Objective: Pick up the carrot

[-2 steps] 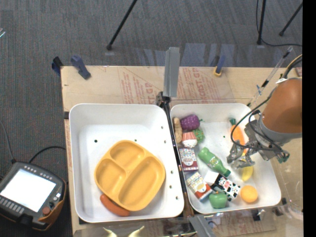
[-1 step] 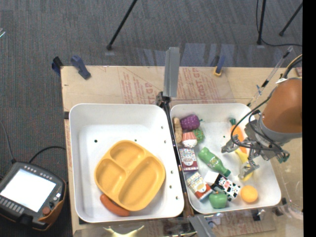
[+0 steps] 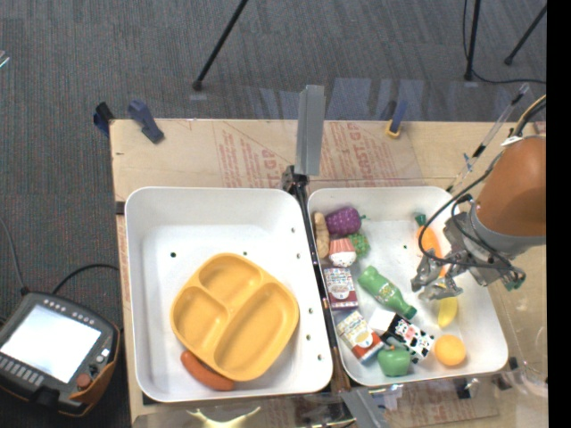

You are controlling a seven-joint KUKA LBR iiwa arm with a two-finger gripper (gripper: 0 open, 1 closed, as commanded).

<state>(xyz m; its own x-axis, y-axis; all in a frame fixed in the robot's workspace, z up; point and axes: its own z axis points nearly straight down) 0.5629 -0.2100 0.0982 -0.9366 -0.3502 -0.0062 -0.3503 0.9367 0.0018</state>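
- Two white bins sit side by side; the carrot [image 3: 430, 238] lies by the right bin's [image 3: 393, 194] right edge.
- My gripper [image 3: 435, 279] hangs just below it, apart from it.
- I cannot tell its finger state.

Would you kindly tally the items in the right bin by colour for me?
Purple: 1, grapes
Green: 3, bottle, pepper, small green piece
Orange: 2, carrot, orange
Yellow: 1, banana
Printed or mixed: 5, including cow-print carton
Total: 12

tray [image 3: 235, 316] in left bin [image 3: 152, 239]
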